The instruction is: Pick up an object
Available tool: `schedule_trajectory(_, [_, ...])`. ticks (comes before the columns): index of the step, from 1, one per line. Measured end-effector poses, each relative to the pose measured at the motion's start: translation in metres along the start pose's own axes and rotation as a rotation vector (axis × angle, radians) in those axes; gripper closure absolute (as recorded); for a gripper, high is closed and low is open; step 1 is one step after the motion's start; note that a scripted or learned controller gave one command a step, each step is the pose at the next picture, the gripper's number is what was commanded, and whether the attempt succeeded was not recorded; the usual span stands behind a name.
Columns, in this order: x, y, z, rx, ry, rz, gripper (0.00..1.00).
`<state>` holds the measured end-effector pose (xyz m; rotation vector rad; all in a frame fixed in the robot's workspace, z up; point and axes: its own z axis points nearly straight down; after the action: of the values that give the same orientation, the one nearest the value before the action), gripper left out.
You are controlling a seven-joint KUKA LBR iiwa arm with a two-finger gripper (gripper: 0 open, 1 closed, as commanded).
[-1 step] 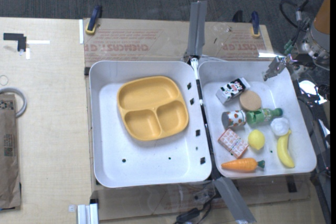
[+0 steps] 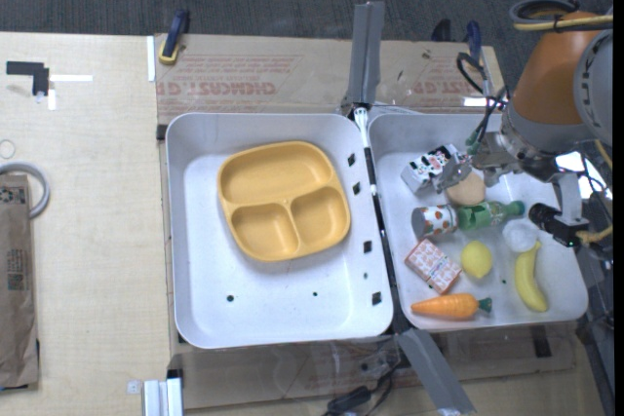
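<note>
My gripper (image 2: 458, 172) sits low in the right bin (image 2: 390, 161), right over the tan bread piece (image 2: 469, 192), beside the toy cow (image 2: 427, 165). Can't tell its state. Likely lined up here since bread's topmost, easy pick.

Robot lab, clamped cardboard (image 2: 292, 73) bench, white bins (image 2: 185, 209) (toy food)

We are looking down on two white bins: the left bin (image 2: 190, 239) is holding a yellow divided plate (image 2: 284, 200). In the right bin (image 2: 390, 161) the gripper (image 2: 456, 172) is hanging low beside a black-and-white toy (image 2: 430, 165), with a carrot (image 2: 449, 307), lemon (image 2: 476, 259), banana (image 2: 529, 276) and green bottle (image 2: 485, 213) lying nearby.
</note>
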<state>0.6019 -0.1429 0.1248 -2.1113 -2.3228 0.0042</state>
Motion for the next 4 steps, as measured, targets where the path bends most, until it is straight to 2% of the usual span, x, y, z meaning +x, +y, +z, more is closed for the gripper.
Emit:
schedule_trajectory(1, [0.033, 0.012, 0.033, -0.003, -0.001, -0.162, 0.00])
schedule_trajectory(2, [-0.015, -0.025, -0.003, -0.003, -0.001, -0.314, 0.00])
schedule_trajectory(3, [0.039, 0.007, 0.035, -0.002, -0.001, -0.486, 0.00])
schedule_trajectory(4, [0.001, -0.054, 0.034, -0.002, -0.001, -0.437, 0.00])
